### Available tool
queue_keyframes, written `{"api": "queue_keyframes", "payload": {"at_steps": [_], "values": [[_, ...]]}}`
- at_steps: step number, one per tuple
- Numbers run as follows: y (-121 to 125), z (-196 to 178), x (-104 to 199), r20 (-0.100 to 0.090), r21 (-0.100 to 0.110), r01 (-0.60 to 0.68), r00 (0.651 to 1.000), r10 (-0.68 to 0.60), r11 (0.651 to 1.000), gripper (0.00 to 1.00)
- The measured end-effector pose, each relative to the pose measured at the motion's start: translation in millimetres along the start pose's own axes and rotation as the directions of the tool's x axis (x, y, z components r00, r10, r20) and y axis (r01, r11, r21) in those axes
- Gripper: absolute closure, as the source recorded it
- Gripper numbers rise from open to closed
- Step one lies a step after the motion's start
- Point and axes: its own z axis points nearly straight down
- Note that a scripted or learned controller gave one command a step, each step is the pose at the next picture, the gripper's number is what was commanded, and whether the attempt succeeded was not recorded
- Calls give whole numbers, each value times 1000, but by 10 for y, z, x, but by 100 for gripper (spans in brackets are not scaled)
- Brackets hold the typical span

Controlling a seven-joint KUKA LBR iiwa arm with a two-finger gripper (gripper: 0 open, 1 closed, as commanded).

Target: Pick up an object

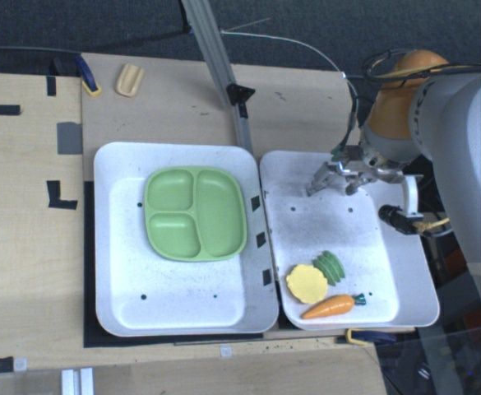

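In the right bin (339, 229), three toy foods lie near the front edge: a yellow round piece (307, 284), a green ridged piece (331, 266) touching its upper right, and an orange carrot (329, 306) just below them. My gripper (331, 188) hangs over the bin's far part, well behind the toys. Its fingers are spread open with nothing between them. A green divided plate (196, 213) rests in the left bin (108, 245).
A slanted metal pole (215, 48) rises from between the bins at the back. A tan block (129, 80) and a blue-and-yellow clip (88, 74) lie on the bench behind the left bin. The arm's grey body (458, 138) stands at the right.
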Motion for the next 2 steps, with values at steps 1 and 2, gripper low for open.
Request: {"api": "queue_keyframes", "payload": {"at_steps": [1,2], "values": [[11,-137,6,0,-4,1,1000,-1,1000,100],[28,-706,111,0,-11,0,1000,0,1000,100]]}}
